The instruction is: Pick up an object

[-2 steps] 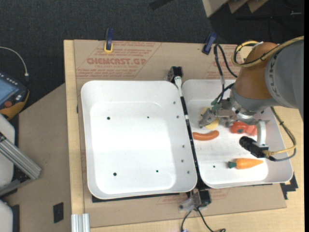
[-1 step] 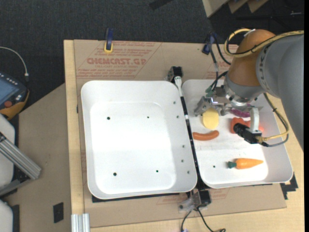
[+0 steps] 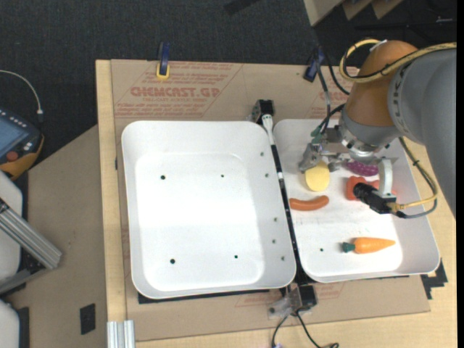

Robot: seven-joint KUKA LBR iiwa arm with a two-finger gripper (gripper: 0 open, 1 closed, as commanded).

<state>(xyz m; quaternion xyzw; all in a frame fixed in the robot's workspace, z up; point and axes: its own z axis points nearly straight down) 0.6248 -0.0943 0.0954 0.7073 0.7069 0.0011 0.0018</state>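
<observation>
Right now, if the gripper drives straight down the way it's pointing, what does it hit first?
Most likely the pale yellow potato-like piece, which sits right at the gripper in the right bin. Depth is unclear from above, so contact may already be close.
</observation>
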